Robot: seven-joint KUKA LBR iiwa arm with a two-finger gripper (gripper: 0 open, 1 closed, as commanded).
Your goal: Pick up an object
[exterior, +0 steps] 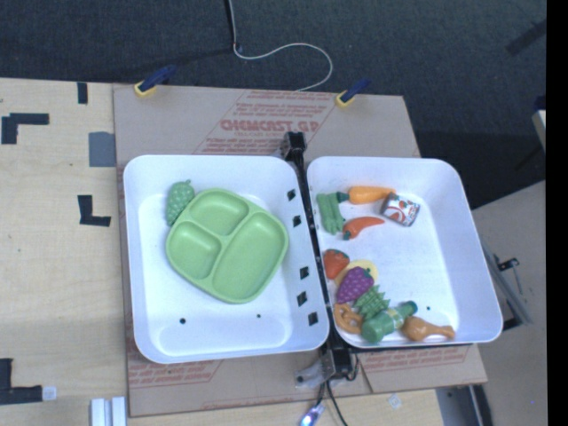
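White bins: left bin (142, 238) has green tray (227, 245); toys all sit in right bin (444, 238), right of that tray.
Progress: I judge nothing lifted yet.
Hand: can't tell its state.
Left: the whole pick, e.g. can (399, 209).

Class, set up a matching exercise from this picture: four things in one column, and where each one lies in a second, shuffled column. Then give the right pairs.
Things:
1. green plate
2. can
3. purple grapes
4. green grapes

Places:
A. right bin, far side
B. left bin, middle
C. left bin, at the plate's far-left edge
D. right bin, near the divider

Pairs: 1-B, 2-A, 3-D, 4-C
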